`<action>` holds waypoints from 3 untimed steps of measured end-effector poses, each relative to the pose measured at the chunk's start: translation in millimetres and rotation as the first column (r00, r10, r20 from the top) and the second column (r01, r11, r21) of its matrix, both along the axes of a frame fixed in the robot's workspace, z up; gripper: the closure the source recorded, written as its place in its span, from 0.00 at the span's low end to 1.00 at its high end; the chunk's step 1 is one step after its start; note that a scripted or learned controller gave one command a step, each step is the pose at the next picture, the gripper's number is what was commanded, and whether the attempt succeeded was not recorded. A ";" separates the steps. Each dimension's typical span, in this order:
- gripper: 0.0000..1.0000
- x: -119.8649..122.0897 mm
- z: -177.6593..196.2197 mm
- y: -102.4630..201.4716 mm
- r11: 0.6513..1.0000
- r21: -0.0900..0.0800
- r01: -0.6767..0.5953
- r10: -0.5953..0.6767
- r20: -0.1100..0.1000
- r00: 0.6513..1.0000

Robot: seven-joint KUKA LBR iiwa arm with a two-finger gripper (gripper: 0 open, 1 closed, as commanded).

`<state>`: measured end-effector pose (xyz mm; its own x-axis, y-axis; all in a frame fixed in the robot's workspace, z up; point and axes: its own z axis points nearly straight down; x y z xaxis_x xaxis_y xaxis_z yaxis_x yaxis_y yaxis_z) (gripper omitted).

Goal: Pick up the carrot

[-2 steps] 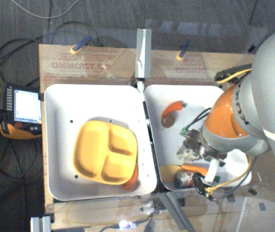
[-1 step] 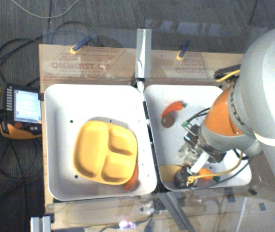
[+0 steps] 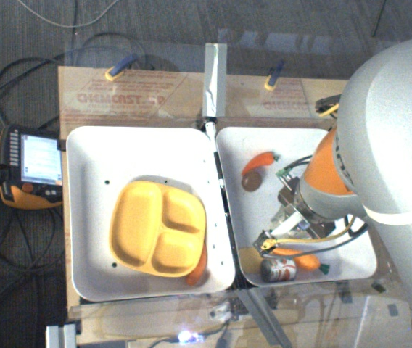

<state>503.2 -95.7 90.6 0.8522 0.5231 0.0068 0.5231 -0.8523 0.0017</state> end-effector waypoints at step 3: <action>1.00 73.9 125.8 -59.4 0.968 -0.006 0.252 -0.252 -0.011 0.968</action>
